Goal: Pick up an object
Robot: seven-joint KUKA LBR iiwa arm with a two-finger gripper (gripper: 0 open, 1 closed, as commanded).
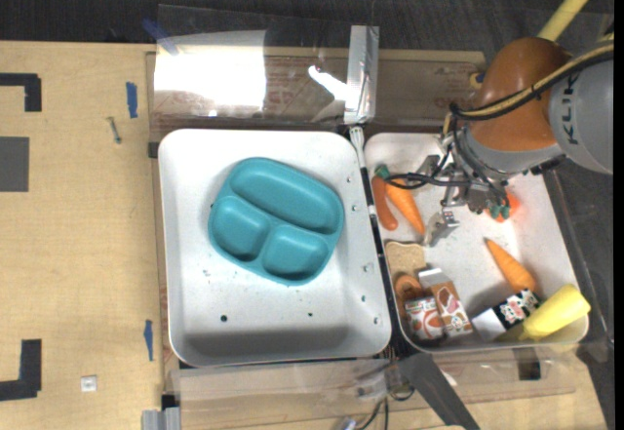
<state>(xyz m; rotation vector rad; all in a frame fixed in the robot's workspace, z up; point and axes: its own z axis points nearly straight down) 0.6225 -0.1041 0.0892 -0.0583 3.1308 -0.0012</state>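
Looking down at the right-hand white bin (556, 223), we find the metal two-finger gripper (447, 221) hanging low over its upper middle, though we cannot tell its state from this slant. Just left of it lie two orange toy carrots (402, 205) side by side, slanting toward the lower right. Below them sits a tan slice of toy bread (405, 254), then a small brown-and-white carton (435, 305). Another orange carrot (511, 264) lies right of centre, near a yellow banana-like piece (556, 313) in the lower right corner. In the left white bin (185, 253) rests a teal three-compartment plastic plate (277, 217).
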